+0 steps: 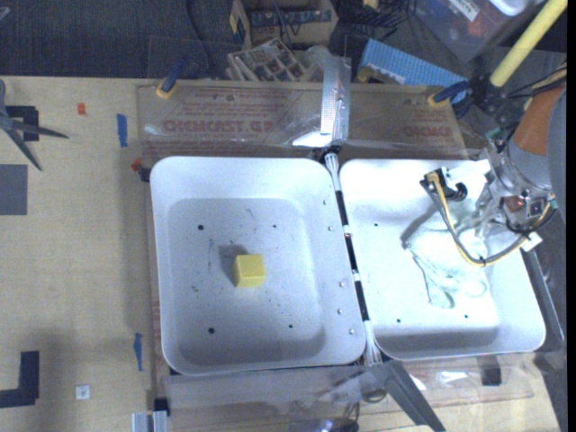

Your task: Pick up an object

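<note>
My claw (450,207) (grip unreadable) hangs over the right bin's (396,327) far edge; the yellow cube (250,270) sits mid-left bin (180,205).

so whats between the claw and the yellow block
In the camera view, bare white floor of the right bin, then the two bins' adjoining rims, then bare floor of the left bin lie between the claw and the block.
</note>
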Action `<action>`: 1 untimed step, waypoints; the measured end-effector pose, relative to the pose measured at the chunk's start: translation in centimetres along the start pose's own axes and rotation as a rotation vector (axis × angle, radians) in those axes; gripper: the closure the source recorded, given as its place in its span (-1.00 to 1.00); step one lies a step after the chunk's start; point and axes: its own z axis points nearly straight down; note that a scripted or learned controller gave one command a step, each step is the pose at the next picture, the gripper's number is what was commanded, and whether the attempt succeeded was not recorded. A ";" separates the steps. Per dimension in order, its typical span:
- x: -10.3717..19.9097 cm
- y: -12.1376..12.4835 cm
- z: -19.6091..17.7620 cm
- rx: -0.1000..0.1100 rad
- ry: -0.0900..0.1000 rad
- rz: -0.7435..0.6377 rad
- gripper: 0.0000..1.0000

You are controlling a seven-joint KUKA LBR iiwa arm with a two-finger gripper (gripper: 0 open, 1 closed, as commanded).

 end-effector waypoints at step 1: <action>5.3 -1.3 3.5 -0.004 0.006 0.009 1.00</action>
